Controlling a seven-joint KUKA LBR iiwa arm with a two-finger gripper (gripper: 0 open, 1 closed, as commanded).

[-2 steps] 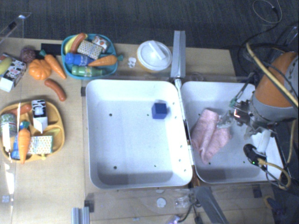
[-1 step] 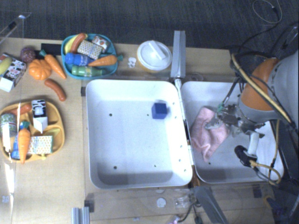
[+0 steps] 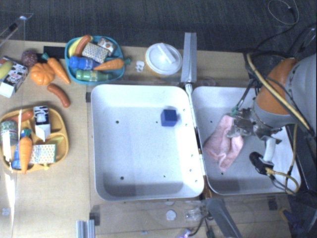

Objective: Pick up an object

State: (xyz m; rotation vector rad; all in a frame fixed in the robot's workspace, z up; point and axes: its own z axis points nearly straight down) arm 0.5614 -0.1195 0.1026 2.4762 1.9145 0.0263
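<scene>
The pink cloth (image 3: 224,143) is the thing I judge the arm is after. It lies crumpled in the right bin (image 3: 233,185), with its upper end just at the hand (image 3: 241,124) and the rest trailing down and away to the hand's left in the camera view. The hand sits low over that upper end, touching or nearly touching the fabric — but the wrist housing and cables cover the tips, so I cannot tell whether it is spread or closed, or whether any cloth is caught in it. I won't call this a grasp yet.

Farther out on the hand's left, across the divider between the bins, a small blue cube (image 3: 169,117) rests alone on the floor of the left bin (image 3: 143,187), well apart from the hand. It looks an easier rigid pick, though the arm isn't placed for it.

Beyond the bins, far left of the hand on the table (image 3: 79,148), toy foods sit in a blue bowl (image 3: 94,58) and a yellow tray (image 3: 32,138) — out of play, I judge.
</scene>
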